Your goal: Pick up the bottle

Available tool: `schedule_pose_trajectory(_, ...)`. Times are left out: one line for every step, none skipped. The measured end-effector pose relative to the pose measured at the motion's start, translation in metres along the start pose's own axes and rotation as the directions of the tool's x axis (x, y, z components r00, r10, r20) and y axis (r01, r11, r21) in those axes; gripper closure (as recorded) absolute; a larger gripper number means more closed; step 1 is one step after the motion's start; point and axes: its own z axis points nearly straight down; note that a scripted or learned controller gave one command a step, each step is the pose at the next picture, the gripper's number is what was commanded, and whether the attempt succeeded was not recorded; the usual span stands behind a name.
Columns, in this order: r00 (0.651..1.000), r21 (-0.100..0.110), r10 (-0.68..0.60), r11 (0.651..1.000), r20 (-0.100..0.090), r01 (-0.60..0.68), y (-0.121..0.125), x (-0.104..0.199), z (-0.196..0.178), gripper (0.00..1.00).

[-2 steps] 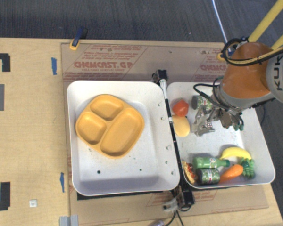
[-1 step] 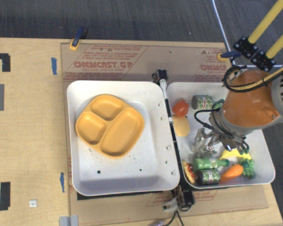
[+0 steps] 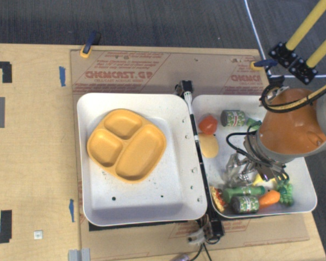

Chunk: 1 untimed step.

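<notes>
The gripper (image 3: 244,167) hangs over the right bin (image 3: 307,200); whether it is open I cannot tell. The small bottle (image 3: 245,203) lies on its side, probably light, stiff and prone to roll, so grip across its body.

Yellow-orange tray (image 3: 127,144) in a white bin (image 3: 92,194); green-labelled bottle (image 3: 245,203), red tomato (image 3: 208,125).

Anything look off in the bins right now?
Nothing spilled or broken. The yellow tray sits askew in the left bin. In the right bin, two bottles lie on their sides among crowded toys, beside the gripper.
</notes>
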Motion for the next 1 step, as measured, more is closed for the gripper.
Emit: schedule_pose_trajectory(0.993, -0.006, -0.114, 0.993, -0.014, 0.114, -0.0147, -0.0360, 0.0019, 1.00)
